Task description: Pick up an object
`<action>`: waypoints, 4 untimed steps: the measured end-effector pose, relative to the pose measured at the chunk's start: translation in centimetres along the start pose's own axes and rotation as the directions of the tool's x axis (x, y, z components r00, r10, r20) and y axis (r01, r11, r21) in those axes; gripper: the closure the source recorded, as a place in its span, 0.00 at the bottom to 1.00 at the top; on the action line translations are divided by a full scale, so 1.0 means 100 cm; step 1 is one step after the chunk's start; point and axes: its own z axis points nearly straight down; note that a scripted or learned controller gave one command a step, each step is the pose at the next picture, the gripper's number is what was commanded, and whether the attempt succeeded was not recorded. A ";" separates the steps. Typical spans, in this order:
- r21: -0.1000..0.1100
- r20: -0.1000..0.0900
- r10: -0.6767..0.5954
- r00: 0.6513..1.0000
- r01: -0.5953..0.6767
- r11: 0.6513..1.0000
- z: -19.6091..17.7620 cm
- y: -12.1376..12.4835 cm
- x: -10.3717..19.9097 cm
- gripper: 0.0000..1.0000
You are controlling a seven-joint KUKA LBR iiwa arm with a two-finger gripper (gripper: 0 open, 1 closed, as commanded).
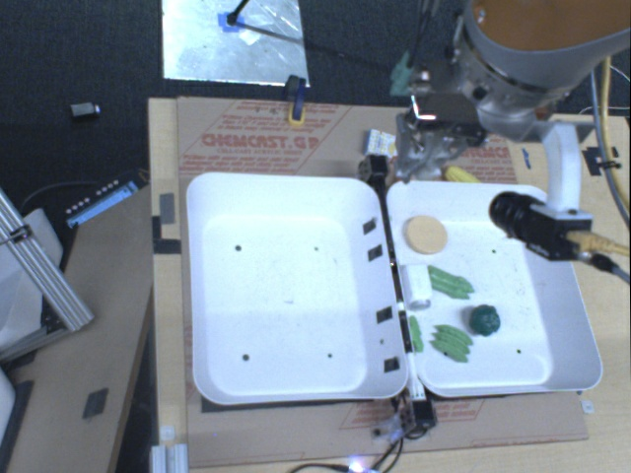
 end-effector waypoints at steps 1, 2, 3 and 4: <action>0.000 0.000 -0.001 1.000 0.001 1.000 0.009 0.019 0.014 1.00; 0.002 0.000 -0.002 1.000 0.002 1.000 0.025 -0.006 0.052 1.00; 0.001 0.003 0.014 1.000 -0.014 1.000 0.053 0.037 -0.046 1.00; 0.003 -0.001 -0.006 1.000 0.006 1.000 0.085 -0.007 0.025 1.00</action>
